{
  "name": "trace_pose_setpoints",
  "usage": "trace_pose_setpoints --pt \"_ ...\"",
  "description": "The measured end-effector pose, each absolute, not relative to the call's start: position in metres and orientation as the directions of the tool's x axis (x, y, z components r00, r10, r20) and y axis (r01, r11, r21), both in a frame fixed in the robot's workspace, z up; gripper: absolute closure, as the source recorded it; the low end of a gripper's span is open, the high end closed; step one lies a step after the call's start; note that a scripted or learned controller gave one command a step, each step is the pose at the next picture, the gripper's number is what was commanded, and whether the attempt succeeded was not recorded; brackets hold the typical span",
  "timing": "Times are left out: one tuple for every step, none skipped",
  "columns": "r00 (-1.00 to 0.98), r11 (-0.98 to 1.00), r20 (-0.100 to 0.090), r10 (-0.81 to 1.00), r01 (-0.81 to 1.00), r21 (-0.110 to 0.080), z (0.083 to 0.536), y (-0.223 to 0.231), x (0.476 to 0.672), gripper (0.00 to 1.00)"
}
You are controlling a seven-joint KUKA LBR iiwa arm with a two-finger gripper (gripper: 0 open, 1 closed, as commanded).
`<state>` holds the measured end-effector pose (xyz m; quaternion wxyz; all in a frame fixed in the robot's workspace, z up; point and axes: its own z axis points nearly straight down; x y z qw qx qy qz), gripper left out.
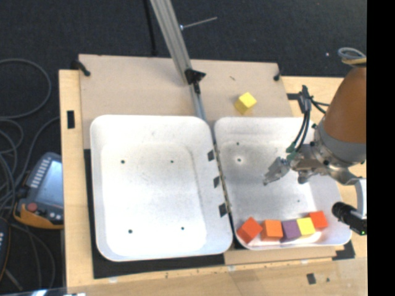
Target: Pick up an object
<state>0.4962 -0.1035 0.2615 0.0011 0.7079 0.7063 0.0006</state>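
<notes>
- We see the gripper [276, 171] hanging over the middle of the right bin [247, 134], with nothing visibly between its fingers; whether they are spread or pressed together we cannot tell from this slanted view.
- The things to pick lie in a row along that bin's near edge: an orange block [250, 229], a second orange block [273, 229], a purple block [290, 229], a yellow block [306, 227] and a red-orange block [318, 220], each touching its neighbour.
- Another yellow cube [245, 102] sits apart on the counter [136, 88], beyond the bins.
- We judge the row's left end block the easiest target, since one side is free.
- We would come straight down, straddle it, and lift only once closed.
</notes>
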Motion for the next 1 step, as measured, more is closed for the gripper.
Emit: trace_pose_setpoints --pt "-0.011 0.011 0.003 1.0 1.0 0.001 0.2703 0.0027 0.4848 0.0"
